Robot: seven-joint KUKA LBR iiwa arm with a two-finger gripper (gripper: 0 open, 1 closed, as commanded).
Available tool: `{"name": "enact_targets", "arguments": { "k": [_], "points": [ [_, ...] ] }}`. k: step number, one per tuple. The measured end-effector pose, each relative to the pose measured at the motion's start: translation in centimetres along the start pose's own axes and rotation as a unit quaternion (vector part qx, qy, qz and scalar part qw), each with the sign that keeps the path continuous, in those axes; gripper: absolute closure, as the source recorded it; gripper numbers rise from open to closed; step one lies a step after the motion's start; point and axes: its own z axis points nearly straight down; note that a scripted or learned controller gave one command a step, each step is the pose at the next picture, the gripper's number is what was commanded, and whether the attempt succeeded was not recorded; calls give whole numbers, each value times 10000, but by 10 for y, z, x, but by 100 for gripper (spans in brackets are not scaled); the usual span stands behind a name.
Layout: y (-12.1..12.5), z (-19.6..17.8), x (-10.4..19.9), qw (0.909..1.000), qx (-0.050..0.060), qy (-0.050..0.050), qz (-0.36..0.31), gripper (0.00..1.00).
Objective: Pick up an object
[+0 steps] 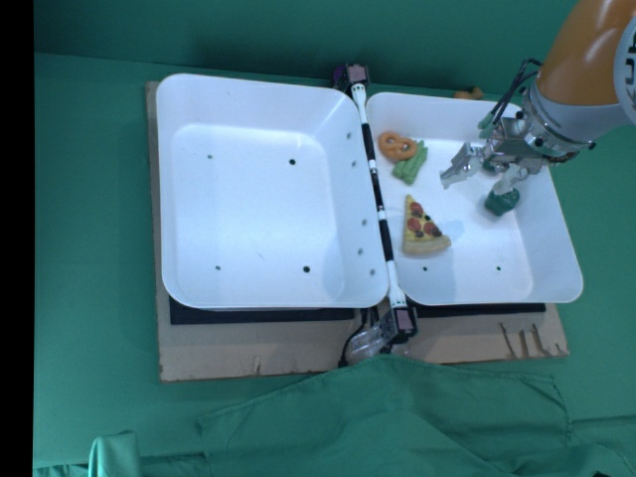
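To make this pick count, settle on one target before descending. Gripper (484, 174) poised low over the right bin (556, 266), jaws spread wide with nothing between them. Closest candidate: small dark green piece (502, 204), lying right at the tip of the nearer finger, touching or not impossible to tell. Shift sideways to bring that piece midway between the fingers rather than under one of them, then lower to the bin floor and close slowly. Avoid nudging it toward the right wall. Other options further left: pizza slice (423, 229), lying flat and probably hard to pinch; green pod (409, 163) just beside orange pretzel (397, 146), close enough together to risk catching both. Lift straight up, then check for a real hold.
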Motion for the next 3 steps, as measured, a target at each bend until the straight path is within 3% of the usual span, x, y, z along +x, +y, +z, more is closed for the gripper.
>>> {"name": "enact_targets", "arguments": {
  "k": [1,2,3],
  "points": [
    [-37,91,-3,10000,8,11,21,0],
    [-69,94,12,9999,-156,-44,18,0],
    [-26,96,8,10000,-68,-14,-2,0]
  ]
}}
